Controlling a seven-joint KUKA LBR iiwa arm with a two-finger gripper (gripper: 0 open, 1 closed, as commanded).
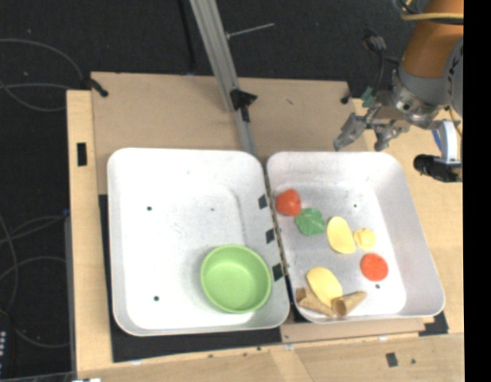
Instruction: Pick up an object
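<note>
Pincer: the pincer (364,136) hangs above the far edge of the right bin (416,237), near its far-right corner, over the bench (165,110); its two fingers are spread wide apart and point down toward the left, with nothing between them.
Arm: the grey arm with its orange band (430,34) comes in from the far right.
Objects relative to pincer: all the pickable things lie nearer than the pincer, down inside the right bin, apart from it.
Closest object: a red-orange ball (289,203) sits by the bin's left wall, left of and nearer than the pincer.
Green piece: a green lumpy object (311,222) lies just beside the ball, on its near-right.
Yellow pieces: a yellow oval (340,235) lies in the middle of the bin, with a small yellow lump (364,238) touching or just beside its right side; a second yellow oval (324,284) lies near the near wall.
Second red piece: a red round object (374,267) lies toward the near right.
Tan pieces: a tan cone-like thing (350,301) and a tan flat scrap (310,300) rest against the near wall, beside the second yellow oval.
Left bin: the left bin (165,197) holds a green bowl (235,278), upright, in its near-right part.
Writing: no brand, label or lettering can be read on any object.
</note>
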